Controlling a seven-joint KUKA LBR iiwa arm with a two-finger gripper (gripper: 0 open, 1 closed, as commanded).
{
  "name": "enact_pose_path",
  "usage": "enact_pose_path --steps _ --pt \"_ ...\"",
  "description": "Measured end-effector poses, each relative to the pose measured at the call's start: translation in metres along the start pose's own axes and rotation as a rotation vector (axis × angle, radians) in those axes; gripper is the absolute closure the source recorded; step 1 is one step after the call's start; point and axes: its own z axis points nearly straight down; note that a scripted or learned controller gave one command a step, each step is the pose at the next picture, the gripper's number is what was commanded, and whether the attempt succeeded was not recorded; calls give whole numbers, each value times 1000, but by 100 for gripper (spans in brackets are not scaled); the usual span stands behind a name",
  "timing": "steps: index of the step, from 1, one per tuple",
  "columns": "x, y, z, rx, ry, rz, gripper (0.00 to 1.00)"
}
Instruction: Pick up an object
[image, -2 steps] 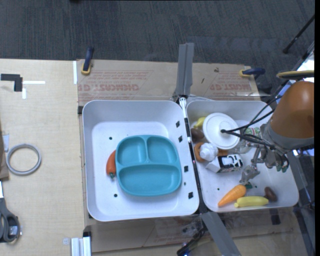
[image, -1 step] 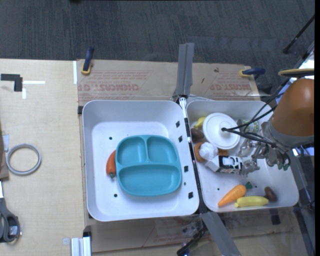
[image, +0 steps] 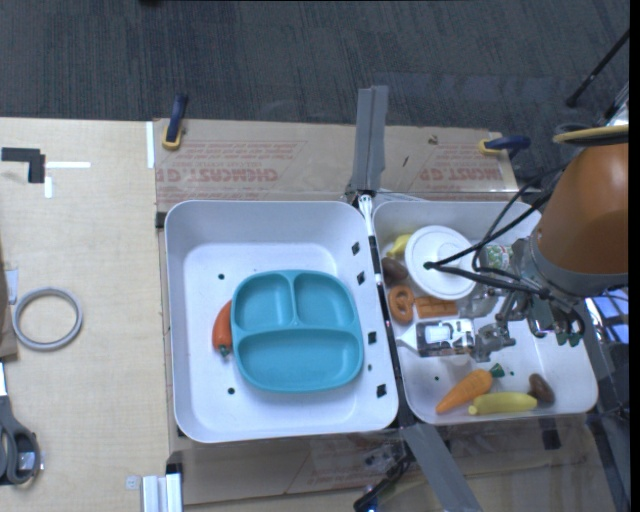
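The counter (image: 80, 230) carries two white bins. The left bin (image: 190, 330) holds a teal divided plate (image: 297, 330). In the right bin (image: 570, 385), the claw (image: 470, 338) hangs low over clutter; whether it is open or closed I cannot tell. A carrot (image: 465, 390) and banana (image: 505, 403) lie just beside it. Crowding could spoil a grasp. Dark carpet lies beyond.

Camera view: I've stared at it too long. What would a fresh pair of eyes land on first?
Probably the turquoise divided plate filling the left bin, with an orange carrot tucked against its left edge. Next, the arm's orange band over the right bin, where a carrot and a banana lie near the front wall.
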Motion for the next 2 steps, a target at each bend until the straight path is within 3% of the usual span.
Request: enact_pose_path --steps 1,2 --pt "-10 19 -7 25 -11 -241 100" --pt "-7 35 -9 25 -11 -487 100"
